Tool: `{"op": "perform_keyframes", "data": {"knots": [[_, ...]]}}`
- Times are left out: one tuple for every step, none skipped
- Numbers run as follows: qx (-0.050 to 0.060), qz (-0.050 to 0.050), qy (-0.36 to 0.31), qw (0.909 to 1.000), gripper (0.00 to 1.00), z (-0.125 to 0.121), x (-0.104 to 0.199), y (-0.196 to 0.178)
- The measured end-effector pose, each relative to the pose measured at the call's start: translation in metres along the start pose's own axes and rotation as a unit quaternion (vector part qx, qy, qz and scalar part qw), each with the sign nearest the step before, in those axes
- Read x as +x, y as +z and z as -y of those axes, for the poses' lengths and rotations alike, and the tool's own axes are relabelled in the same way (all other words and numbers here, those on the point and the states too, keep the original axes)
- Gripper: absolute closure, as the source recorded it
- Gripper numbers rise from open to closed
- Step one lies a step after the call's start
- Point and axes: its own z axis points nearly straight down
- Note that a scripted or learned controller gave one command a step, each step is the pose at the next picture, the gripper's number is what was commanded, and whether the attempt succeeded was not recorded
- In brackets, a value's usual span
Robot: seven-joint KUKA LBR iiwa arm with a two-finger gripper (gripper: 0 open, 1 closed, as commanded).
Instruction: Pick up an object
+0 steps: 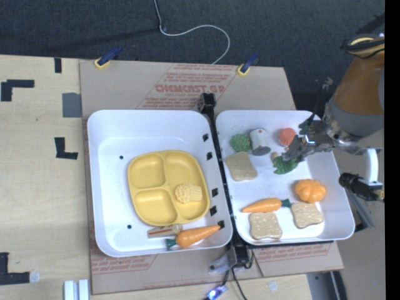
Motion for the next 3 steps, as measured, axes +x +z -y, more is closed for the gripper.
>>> {"op": "perform_keyframes", "data": {"knots": [[0.001, 0.0, -0.002, 1.0, 1.0, -0.014, 0.046, 0.009], [0.001, 0.0, -0.002, 1.0, 1.0, -0.022, 0.097, 0.017], [0.0, 0.0, -0.003, 1.0, 1.0, -0.033, 0.142, 0.004]]}}
